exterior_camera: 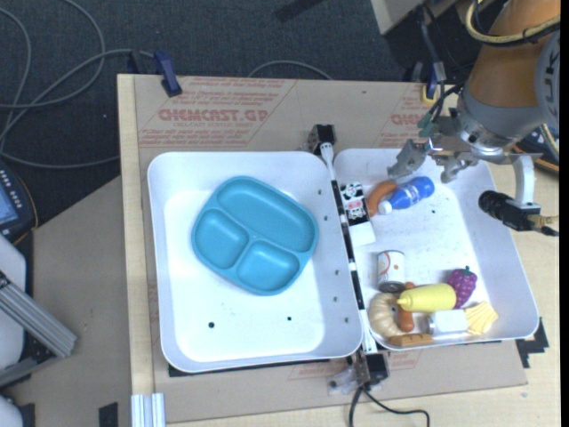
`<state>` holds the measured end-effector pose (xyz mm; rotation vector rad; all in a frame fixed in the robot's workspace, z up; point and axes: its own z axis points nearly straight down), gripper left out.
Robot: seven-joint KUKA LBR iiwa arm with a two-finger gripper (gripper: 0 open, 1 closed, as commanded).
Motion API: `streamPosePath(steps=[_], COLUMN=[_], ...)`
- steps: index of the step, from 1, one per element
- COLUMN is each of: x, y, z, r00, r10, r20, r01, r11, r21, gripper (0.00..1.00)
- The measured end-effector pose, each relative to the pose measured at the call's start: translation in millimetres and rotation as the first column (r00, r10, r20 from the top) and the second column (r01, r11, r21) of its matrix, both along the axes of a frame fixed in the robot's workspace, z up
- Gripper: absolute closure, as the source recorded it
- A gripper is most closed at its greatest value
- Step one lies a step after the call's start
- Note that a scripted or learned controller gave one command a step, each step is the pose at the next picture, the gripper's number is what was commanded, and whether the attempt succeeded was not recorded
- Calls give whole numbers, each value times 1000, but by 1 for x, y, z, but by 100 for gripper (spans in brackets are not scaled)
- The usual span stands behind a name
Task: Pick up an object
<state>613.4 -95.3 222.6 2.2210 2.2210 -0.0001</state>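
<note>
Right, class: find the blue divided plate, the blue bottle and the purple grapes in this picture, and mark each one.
blue divided plate (255, 233), camera view, the ridge where its three compartments meet.
blue bottle (409, 193), camera view, the middle of its body.
purple grapes (462, 283), camera view, the centre of the bunch.

Dark carpet (80, 16) strewn with cables (53, 69) surrounds bench (231, 105).

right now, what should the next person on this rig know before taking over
Gripper: hovers over the far end of the right bin, holding nothing visible.
Things: blue bottle lies just below it beside an orange piece. Small can, purple grapes, yellow piece and other toy food sit at the near end. Blue divided plate lies in the left bin.
Done: nothing lifted.
Left: grasp and lift an object, probably the bottle.
</note>
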Motion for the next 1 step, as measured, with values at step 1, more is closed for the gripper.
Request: streamPosePath(steps=[1], x=[34], y=[-6], z=[-106], r00=[1000], r10=[0], r20=[11], r01=[0], r11=[1000], r21=[-2], gripper=[0])
